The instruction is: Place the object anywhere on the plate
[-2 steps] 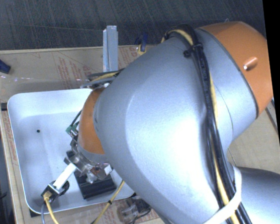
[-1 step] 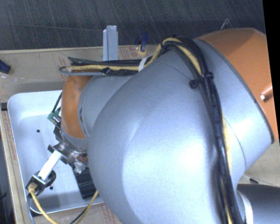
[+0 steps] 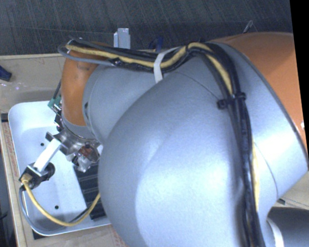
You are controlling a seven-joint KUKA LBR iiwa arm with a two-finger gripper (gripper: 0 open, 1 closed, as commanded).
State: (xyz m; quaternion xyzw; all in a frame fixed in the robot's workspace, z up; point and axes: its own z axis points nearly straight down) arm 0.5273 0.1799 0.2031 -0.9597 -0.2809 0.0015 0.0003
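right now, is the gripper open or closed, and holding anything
Gripper: cannot be told whether it is open, closed or holding anything; it is over the left white bin, largely hidden by the grey arm.

arm casing [image 3: 192, 160]: smooth, rounded, grey
orange band [image 3: 75, 93]: glossy, at 10 o'clock
cables [image 3: 233, 121]: yellow and black, bundled along the casing
white strap [image 3: 159, 67]: binds the cables, 12 o'clock
hand [image 3: 84, 156]: silvery metal, 9 o'clock

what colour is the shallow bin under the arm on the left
White; the shallow bin shows best in the camera view, at its left side.
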